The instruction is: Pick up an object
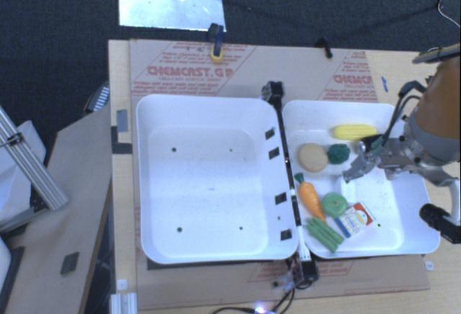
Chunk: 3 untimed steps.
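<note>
Several items crowded in the right bin, so a descent risks nudging neighbours or closing on two at once, or on none. Gripper hanging over that bin, fingers slightly apart, nothing between them. Nearest candidates: teal piece and tan ball just left of the gripper, banana beyond it, carrot and green disc on its near side.
</note>
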### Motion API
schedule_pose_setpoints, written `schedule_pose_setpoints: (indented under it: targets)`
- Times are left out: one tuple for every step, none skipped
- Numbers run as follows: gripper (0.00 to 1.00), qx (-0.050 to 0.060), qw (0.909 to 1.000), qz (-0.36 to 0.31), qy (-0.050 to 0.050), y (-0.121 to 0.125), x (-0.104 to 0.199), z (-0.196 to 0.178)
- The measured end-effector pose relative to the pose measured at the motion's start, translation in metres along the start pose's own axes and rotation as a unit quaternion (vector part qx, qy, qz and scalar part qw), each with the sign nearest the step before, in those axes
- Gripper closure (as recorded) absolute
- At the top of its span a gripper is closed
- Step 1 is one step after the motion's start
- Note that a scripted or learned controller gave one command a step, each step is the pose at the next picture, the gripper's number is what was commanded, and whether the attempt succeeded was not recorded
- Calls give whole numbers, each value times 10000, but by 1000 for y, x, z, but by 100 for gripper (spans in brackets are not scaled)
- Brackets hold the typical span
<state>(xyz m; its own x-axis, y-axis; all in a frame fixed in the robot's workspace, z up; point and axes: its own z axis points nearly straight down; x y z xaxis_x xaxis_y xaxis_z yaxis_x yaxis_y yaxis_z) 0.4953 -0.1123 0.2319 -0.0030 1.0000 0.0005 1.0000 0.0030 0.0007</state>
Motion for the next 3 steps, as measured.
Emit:
schedule_pose_setpoints:
  targets:
    - [0,4,10000,24,-15,56,-61,155]
    - [0,-38,10000,-22,-9,134,-48,146]
    - [100,-28,10000,-12,-6,132,-49,136]
